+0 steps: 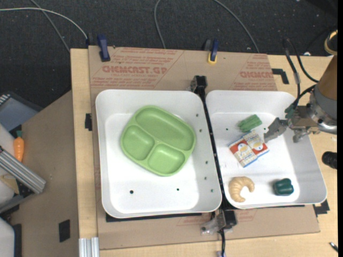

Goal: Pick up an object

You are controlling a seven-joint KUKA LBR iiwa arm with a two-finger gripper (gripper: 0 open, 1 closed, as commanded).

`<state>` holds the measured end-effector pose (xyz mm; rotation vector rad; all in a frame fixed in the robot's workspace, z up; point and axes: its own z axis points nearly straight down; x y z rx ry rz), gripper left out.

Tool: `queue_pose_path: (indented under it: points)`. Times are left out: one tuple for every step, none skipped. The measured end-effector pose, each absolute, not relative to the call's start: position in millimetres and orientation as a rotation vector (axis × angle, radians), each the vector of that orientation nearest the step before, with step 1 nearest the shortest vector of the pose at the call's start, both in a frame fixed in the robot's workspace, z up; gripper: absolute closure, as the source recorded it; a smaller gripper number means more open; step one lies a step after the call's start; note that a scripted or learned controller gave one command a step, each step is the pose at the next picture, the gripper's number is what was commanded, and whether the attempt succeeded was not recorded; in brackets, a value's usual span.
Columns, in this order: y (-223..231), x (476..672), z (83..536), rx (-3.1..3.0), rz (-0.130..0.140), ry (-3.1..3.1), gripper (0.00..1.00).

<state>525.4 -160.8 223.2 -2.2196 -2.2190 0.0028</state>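
Nearest me, the croissant (241, 188) and dark green block (283, 187) hug the right bin (305, 165)'s front edge. Mid-bin lies the carton (248, 148) (bare floor around it), green sponge (250, 123) beyond. My gripper (286, 133) hangs spread, holding nothing, by the far-right wall.

Grey arm (328, 98), orange band, black cables, grey metal pincer (285, 128).

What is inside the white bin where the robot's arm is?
The right bin holds a green block, a red and white carton, a croissant and a dark green thing. The gripper covers nothing you could name.
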Motion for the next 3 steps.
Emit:
queue_pose_path:
  points:
    - [-160.7,526.2,224.9,-2.221,-0.001,-2.222,0.00]
    - [-160.3,523.7,183.0,-2.219,0.002,-2.220,0.00]
    - [-165.9,519.1,123.3,-2.219,0.004,-2.218,0.00]
